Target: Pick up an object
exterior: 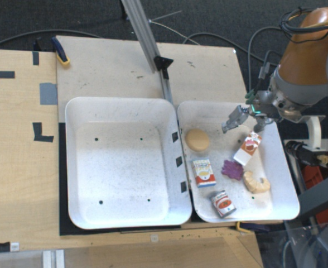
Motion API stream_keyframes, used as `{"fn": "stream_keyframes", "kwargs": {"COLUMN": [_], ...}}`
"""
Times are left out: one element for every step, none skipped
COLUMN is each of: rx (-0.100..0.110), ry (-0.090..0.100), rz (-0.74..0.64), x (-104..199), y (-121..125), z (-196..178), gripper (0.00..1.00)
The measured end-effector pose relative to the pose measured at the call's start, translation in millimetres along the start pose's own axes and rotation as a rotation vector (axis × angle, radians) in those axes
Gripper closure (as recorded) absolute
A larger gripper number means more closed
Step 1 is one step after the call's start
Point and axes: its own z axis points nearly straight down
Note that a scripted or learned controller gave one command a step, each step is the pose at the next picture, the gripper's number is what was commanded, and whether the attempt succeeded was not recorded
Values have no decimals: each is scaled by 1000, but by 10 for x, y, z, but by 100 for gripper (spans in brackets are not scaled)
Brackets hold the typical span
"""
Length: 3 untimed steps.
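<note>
A: Camera view, nearest edge first: what lies in the right bin (275, 208)?

B: Closest to the front rim, a small red-and-white can (223, 203) on its side, its long axis running slantwise from upper left to lower right. Just behind it, a small orange-and-white carton (204, 172) lies flat, long axis roughly front to back. To the right of those, a tan pastry-like piece (256, 183) sits near the bin's right wall, with a purple crumpled thing (232, 169) touching or just beside it on its left.

A: And farther back?

B: A round tan bun-shaped object (197, 140) near the wall shared with the left bin (75, 149). To its right, a white bottle with a red label (249, 148) lies tilted, its long axis from lower left to upper right, its upper end pointing toward the arm.

A: The gripper (246, 120)?

B: It hangs over the back right part of the right bin, just above the bottle's upper end. One finger (234, 119) juts out to the left, the jaws look spread, and nothing sits between them.

A: Anything beyond the bins?

B: A grey metal rail (144, 29) slants across the bench to the gap between the bins, and a blue-and-yellow clamp (60, 51) lies at the far left corner.
</note>
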Motion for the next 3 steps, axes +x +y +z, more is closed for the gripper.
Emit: {"fn": "stream_keyframes", "kwargs": {"rx": [-5,0,2], "ry": [-1,-1,0], "rz": [-1,0,0], "x": [-1,-19,29], "y": [6,96,21], "z": [-25,481,1091], "gripper": [0,0,0]}}
